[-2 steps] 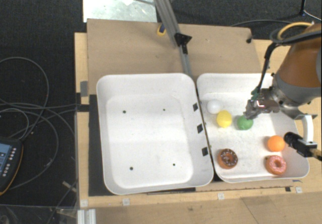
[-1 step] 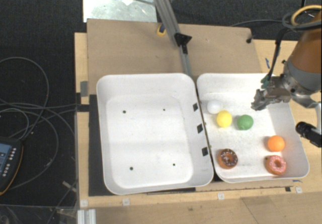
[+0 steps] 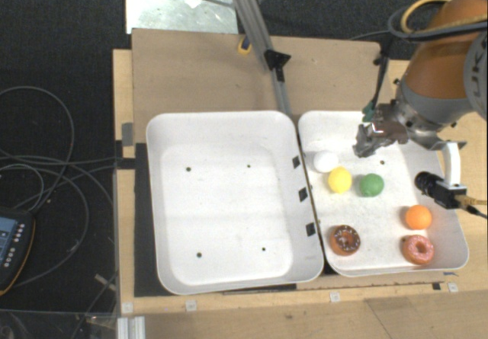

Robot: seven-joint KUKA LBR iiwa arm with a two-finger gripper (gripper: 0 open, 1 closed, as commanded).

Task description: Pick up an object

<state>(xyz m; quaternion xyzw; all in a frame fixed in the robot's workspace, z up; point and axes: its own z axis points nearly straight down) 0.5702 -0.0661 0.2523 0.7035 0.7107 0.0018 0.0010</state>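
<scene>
The gripper [image 3: 364,145] hangs above the right white plastic bin [image 3: 457,254]; finger state I cannot tell. Descending, it might nudge the round green ball [image 3: 371,184] or the round yellow ball [image 3: 339,180] away.

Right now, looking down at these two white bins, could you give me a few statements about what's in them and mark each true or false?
1. All the objects lie in the right bin. True.
2. There are two doughnuts, a chocolate doughnut and a pink doughnut. True.
3. The green ball is clamped in the gripper. False: it lies on the bin floor, below the gripper in the view.
4. The yellow ball sits in the left bin. False: it is in the right bin, beside the white ball.
5. The orange ball lies near the pink doughnut. True.
</scene>
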